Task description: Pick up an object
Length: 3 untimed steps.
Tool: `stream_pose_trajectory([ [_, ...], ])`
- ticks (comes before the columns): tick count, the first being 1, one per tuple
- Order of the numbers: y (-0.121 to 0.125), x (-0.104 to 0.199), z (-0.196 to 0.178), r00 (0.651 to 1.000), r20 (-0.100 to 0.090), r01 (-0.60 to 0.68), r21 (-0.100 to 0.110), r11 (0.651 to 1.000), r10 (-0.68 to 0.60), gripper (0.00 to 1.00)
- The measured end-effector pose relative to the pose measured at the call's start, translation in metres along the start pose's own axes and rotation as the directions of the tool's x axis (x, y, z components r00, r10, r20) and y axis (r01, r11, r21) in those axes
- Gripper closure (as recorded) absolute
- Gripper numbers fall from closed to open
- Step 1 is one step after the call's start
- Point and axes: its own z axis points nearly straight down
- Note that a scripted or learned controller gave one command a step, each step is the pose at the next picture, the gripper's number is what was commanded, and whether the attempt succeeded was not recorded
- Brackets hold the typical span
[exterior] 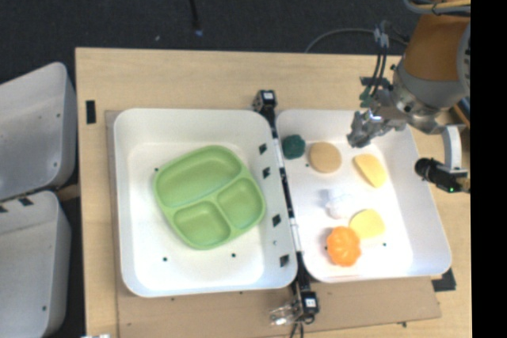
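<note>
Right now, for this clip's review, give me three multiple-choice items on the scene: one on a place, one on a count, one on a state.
1. Where does the green tray lie?
A. In the left bin
B. In the right bin
C. On the bare bench

2. How many compartments does that tray have?
A. Two
B. Three
C. Five

3. How does the gripper stand to the orange ball?
A. It holds the ball
B. It rests on the ball
C. It is apart from the ball, at the bin's far side

Key:
1 A, the tray sits inside the left bin.
2 B, three hollows are visible, one long and two small.
3 C, the ball lies at the near end of the right bin, the gripper above the far end beside the tan disc.
</note>
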Motion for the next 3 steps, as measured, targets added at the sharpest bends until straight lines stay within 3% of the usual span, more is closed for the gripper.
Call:
stream_pose_trajectory([
  [3, -0.011, 0.158, 0.008, 1.0, -0.003, 0.003, 0.007, 1.0, -0.003, 1.0],
])
